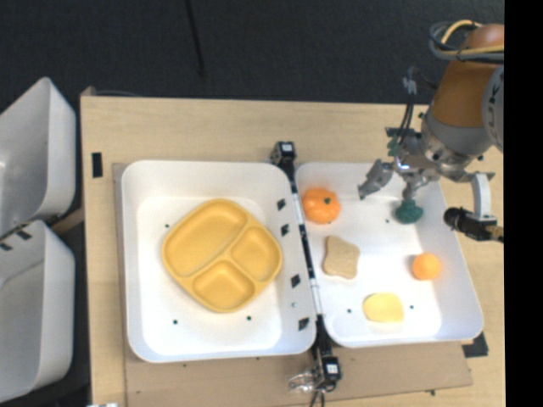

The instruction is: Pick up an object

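Your gripper (392, 189) hangs spread wide, grasping nothing, one finger just above a dark green knobby toy (409, 212) at the right bin's (458, 312) one o'clock.

a light wooden bench (102, 253) bears two shallow white bins, left bin (136, 253) touching right bin (454, 303).

Even bright overhead light, soft shadows, slightly blurry, dark surroundings
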